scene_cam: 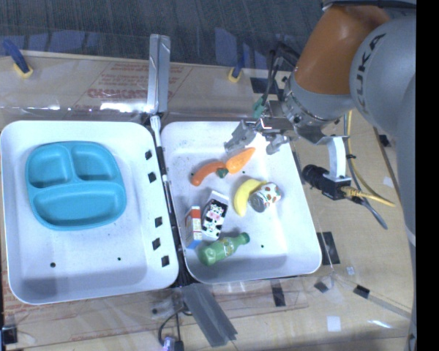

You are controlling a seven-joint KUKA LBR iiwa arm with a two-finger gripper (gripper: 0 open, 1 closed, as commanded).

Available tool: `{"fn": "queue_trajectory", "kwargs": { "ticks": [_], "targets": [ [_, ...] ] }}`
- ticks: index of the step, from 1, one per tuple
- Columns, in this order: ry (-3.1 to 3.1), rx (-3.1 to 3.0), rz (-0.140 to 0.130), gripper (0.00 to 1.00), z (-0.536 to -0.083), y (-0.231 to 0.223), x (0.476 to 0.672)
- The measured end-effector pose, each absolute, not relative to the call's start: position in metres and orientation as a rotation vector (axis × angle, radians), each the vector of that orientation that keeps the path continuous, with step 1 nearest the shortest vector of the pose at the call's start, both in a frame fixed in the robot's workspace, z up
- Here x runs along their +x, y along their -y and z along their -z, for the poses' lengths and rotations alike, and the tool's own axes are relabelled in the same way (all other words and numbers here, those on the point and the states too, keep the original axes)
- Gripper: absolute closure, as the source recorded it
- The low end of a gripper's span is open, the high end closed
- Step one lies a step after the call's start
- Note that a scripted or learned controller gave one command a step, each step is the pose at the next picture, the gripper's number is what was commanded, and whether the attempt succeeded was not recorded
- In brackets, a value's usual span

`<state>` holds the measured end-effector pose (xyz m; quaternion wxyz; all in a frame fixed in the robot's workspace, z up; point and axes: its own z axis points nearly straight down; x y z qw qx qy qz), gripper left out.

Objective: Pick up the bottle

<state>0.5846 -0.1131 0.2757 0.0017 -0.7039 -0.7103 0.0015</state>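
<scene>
We log a green plastic bottle [223, 248] lying on its side near the front of the right white bin [296, 265], a two-finger gripper [257, 140] spread open above an orange toy carrot [223, 165], holding nothing, a blue divided tray [73, 183] in the left bin, small carton labels too blurred to read.

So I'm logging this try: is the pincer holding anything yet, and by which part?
Nothing held. The pincer hangs open above the carrot; the bottle lies untouched.

The wooden bench [366, 269] bears two white bins [80, 269] [293, 254] side by side, touching.
</scene>
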Motion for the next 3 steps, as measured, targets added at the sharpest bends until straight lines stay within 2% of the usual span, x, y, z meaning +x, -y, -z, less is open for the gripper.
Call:
{"fn": "queue_trajectory", "kwargs": {
  "ticks": [1,2,3],
  "targets": [
    [2.116,-2.316,-0.008,0.00,-0.190,0.024,0.509],
    [2.135,-2.301,-0.005,0.00,-0.191,0.057,0.476],
    [2.080,-2.353,0.000,0.00,-0.114,0.090,0.477]
  ]
}}
